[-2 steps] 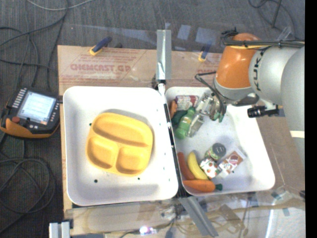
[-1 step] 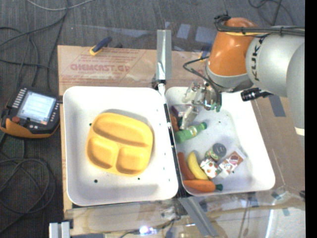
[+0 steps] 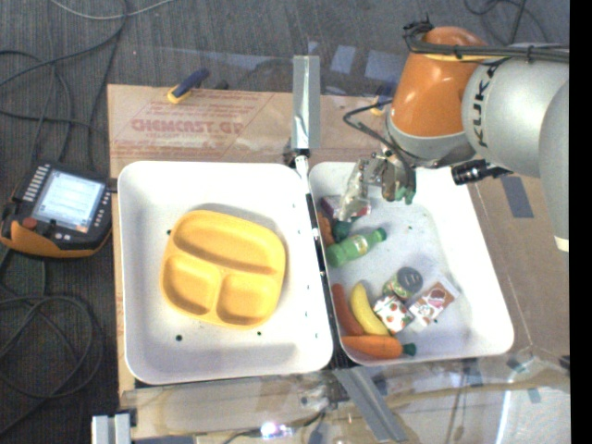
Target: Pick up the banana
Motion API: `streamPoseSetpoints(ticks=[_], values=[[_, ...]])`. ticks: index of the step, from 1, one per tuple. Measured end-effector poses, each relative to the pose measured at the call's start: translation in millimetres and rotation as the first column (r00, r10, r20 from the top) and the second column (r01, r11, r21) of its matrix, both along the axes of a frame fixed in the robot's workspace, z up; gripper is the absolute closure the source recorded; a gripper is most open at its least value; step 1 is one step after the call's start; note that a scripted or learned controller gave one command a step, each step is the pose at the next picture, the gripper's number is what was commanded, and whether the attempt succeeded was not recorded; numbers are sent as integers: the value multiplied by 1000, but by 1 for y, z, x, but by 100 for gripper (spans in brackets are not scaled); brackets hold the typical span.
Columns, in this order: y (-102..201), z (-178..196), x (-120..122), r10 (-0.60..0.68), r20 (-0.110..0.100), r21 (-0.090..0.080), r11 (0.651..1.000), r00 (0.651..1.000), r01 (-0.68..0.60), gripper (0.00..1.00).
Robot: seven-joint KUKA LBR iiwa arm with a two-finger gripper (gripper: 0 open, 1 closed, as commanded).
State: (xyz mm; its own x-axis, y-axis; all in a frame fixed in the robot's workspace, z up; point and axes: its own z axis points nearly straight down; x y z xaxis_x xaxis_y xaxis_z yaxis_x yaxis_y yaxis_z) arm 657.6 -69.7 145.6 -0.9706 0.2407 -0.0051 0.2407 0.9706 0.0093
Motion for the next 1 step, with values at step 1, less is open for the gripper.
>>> streamPoseSetpoints(ticks=[1], values=[[56, 52, -26, -46, -5, -5, 999, 999, 46, 100]])
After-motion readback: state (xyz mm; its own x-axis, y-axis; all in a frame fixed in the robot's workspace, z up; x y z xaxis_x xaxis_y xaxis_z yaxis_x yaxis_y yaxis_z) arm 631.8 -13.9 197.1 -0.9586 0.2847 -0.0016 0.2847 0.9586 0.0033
